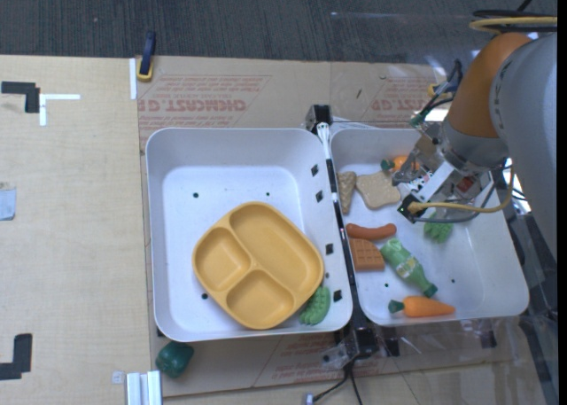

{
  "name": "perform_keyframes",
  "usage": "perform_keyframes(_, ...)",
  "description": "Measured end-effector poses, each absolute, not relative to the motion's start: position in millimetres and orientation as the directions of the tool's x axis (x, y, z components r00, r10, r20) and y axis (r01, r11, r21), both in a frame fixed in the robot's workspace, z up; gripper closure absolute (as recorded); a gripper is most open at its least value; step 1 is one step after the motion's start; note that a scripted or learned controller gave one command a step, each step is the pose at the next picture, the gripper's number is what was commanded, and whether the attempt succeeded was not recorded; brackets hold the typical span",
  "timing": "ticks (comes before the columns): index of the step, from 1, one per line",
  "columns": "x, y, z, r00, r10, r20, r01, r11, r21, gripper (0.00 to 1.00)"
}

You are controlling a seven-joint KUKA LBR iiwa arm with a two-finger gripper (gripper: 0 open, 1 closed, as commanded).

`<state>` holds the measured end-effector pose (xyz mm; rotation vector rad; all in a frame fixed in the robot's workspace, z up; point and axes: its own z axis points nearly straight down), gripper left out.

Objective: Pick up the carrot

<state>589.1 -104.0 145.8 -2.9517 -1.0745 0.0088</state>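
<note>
Where the right bin's near edge runs, these things lie as follows.

Carrot: the carrot (pixel 423 307) lies flat on its side at the near edge of the right bin (pixel 496 292), green top toward the left, apart from everything else.

Green bottle: a small green bottle (pixel 407 264) lies slantwise just beyond the carrot, near it but not touching.

Waffle and sausage: a brown waffle (pixel 367 256) sits against the bin's left wall, with a reddish sausage (pixel 371 231) just beyond it.

Bread: a toast slice (pixel 381 190) and a smaller piece of bread (pixel 345 189) lie at the far left of that bin.

Gripper: the gripper (pixel 409 183) hangs over the far half of the right bin, well apart from the carrot; I cannot tell whether it is open or closed. Something small and orange (pixel 400 162) shows just beside it, perhaps another toy.

Leafy green: a green piece (pixel 438 231) lies below the wrist.

Left bin: the left bin (pixel 177 182) holds a yellow divided plate (pixel 257 263) and a green vegetable (pixel 316 305) touching the plate's near right edge.

Surface: a dark green object (pixel 174 358) rests on the surface (pixel 71 244) outside the left bin's near corner.
</note>
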Motion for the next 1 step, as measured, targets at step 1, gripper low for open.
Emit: perform_keyframes(1, 620.5, -152.0, 100.5, 0.813, 0.583, 0.0, 0.583, -0.813, -0.003, 0.0)
